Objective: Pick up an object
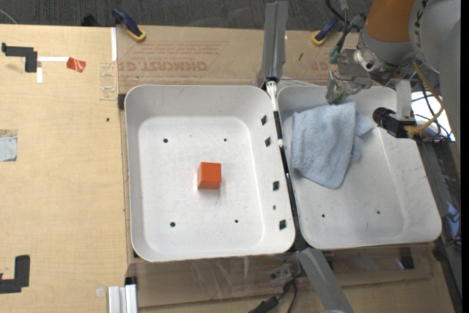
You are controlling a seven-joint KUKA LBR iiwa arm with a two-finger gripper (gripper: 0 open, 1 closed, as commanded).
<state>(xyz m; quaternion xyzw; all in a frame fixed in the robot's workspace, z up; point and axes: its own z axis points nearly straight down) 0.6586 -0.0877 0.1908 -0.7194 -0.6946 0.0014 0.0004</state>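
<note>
From my seat, nearest the camera I see the front rims of the 2 white bins, side by side on the bench. The left bin (146, 179) holds 1 orange-red block (209, 176), sitting flat on the floor a little left of the bin's middle, well apart from every wall. A few small dark dots mark that floor around it.

Next over, the right bin (381, 223) has a bare front half. Farther back in it lies a light blue cloth (326, 143), rumpled and folded over itself, its lower corner drooping toward the middle of the bin and its left edge close to the divider between the 2 bins. The cloth's upper right corner rises to a peak at the bin's far edge.

At that peak I see the gripper (342, 88), pointing down from the arm (399, 4) that comes in from the right, with its orange band above the wrist. The gripper's tip meets the cloth's raised corner, and the corner looks bunched there as if pinched, but I cannot tell how wide the claw stands, nor confirm it truly has the fabric.

Farthest back, brown cardboard (190, 59) lies behind the bins, with 2 blue-and-yellow clamps (128, 23) along its rear edge.
</note>
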